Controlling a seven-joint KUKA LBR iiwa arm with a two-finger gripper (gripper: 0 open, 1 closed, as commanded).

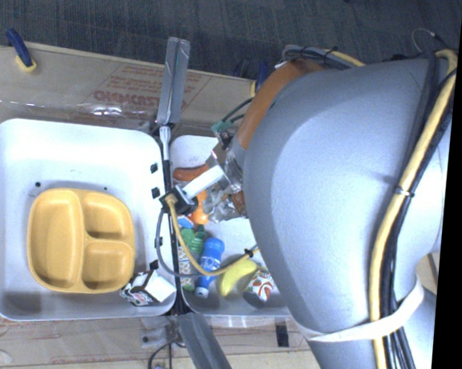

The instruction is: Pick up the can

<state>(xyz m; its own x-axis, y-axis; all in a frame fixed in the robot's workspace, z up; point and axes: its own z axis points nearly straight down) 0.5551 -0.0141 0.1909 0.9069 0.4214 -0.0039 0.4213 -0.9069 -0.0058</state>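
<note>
Over right bin (187,148) | gripper (214,188) low amid clutter; finger state unclear | risk: bottle (209,256), banana (237,277) crowd can, wrong grab

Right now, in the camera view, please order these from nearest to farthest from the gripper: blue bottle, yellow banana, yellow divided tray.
From the gripper:
1. Blue bottle, right bin, just below it.
2. Yellow banana, right bin, lower still.
3. Yellow divided tray, left bin, far across.

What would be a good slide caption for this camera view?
Grey arm reaching over the right bin of cluttered items; yellow tray in the left bin.
</note>
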